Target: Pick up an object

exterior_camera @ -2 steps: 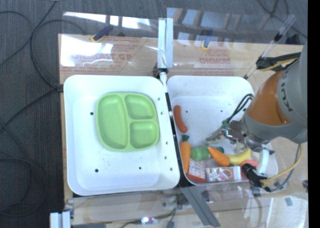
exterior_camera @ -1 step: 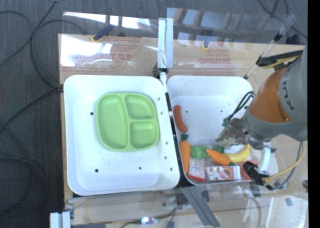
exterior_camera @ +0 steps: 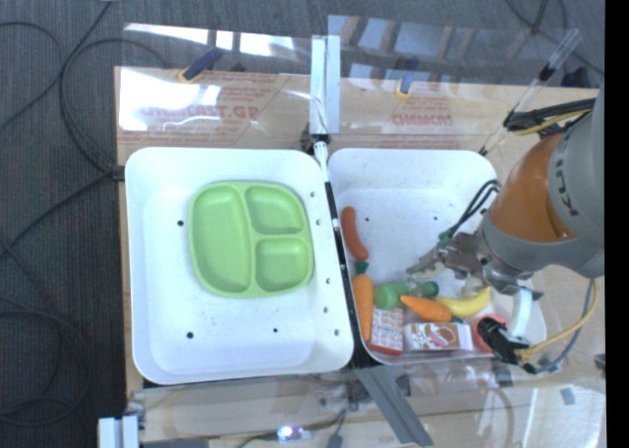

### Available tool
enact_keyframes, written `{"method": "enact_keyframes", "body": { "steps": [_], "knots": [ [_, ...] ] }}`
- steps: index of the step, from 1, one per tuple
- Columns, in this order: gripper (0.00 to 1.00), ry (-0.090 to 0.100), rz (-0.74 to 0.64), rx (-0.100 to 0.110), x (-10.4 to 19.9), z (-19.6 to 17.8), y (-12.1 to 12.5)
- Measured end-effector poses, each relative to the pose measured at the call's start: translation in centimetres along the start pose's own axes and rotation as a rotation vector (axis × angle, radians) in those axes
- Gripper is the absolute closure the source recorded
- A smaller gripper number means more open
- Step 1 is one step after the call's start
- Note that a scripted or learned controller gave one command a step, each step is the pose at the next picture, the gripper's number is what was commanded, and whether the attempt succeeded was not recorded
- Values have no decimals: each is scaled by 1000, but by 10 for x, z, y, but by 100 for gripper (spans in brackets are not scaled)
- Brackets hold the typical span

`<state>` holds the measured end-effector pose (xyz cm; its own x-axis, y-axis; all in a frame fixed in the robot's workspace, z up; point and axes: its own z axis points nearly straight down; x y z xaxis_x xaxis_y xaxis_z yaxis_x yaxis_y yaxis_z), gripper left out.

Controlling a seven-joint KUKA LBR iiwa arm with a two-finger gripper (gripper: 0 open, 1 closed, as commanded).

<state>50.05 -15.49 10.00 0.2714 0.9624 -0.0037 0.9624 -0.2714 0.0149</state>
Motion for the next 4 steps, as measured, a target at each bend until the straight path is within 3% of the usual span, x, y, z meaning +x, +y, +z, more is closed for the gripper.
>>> {"method": "enact_keyframes", "body": {
  "steps": [1,2,3,4],
  "knots": [
    [0,0,58,6,25,11,39],
    [0,1,119,1,-17,10,12],
    [0,3,53,-3,-27,10,4],
    [0,3,-70,17,-51,-39,12]
  ]
}}
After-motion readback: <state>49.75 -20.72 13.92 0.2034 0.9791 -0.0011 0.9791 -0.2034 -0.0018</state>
